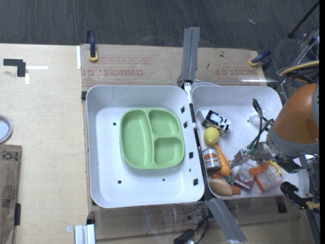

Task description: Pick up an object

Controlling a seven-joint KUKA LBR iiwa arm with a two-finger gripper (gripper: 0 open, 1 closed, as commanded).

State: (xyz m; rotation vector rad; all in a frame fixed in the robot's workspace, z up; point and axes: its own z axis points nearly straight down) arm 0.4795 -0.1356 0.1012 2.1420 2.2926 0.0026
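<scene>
The arm [299,123] is a rounded grey body with a broad orange band above the wrist, seen over the right-hand white bin [264,93]. Below the band sits a grey collar, then the gripper [245,156], a slim metal piece with dark thin cables beside it.
</scene>
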